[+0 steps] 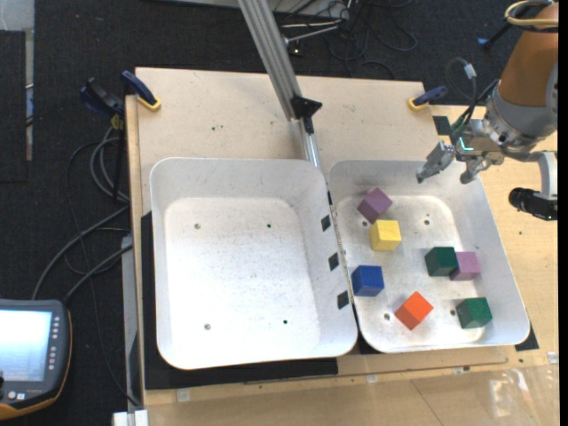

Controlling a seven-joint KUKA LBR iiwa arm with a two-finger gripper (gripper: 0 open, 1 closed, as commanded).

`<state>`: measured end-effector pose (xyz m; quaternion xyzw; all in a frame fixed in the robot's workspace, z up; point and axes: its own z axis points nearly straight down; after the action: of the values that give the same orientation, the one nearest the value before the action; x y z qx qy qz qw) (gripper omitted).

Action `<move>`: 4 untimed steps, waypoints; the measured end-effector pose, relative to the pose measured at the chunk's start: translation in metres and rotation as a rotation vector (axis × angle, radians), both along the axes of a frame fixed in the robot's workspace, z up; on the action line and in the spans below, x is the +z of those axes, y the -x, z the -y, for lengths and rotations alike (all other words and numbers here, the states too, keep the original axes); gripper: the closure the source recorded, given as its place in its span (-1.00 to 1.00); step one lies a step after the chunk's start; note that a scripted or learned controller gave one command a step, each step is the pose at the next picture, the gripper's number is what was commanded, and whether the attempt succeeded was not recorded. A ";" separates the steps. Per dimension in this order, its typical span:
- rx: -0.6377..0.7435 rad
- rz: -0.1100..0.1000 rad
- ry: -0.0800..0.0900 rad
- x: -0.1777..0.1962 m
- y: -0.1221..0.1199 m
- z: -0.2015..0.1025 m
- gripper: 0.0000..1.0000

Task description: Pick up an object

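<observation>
Camera view. End effector [451, 164] hangs above the far rim of the right bin [497, 238], at the top right of that bin. Its two fingers stand spread apart, tips pointing down and outward, nothing between them. Grey arm with orange band [531, 56] rises behind it toward the frame's right edge.

Objects, placed from the end effector:
- purple block [374, 203], below and to the left, nearest of the set, tilted.
- yellow block [386, 235], just beyond the purple one, further down.
- dark green block [440, 261], almost straight below, touching a small lilac block [467, 265] on its right.
- blue block [367, 280], down and left, against the bin's left wall.
- orange block [414, 311], far below, turned diamond-wise.
- second green block [474, 312], far below and slightly right, near the bin's front rim.

All seven lie on the right bin's floor, none in contact with the end effector.

Left bin [177, 238] sits well to the left, on the counter [222, 114].
</observation>
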<state>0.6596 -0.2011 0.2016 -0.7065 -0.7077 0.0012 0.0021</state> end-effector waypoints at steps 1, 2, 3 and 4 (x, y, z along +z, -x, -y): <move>0.002 0.003 0.002 0.003 -0.001 0.000 -1.00; -0.002 0.001 0.002 -0.043 -0.003 0.006 -1.00; -0.001 -0.001 0.001 -0.107 0.001 0.006 -1.00; 0.000 0.005 0.002 -0.106 0.000 0.005 -1.00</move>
<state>0.6595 -0.2064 0.0960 -0.7064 -0.7078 0.0002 -0.0006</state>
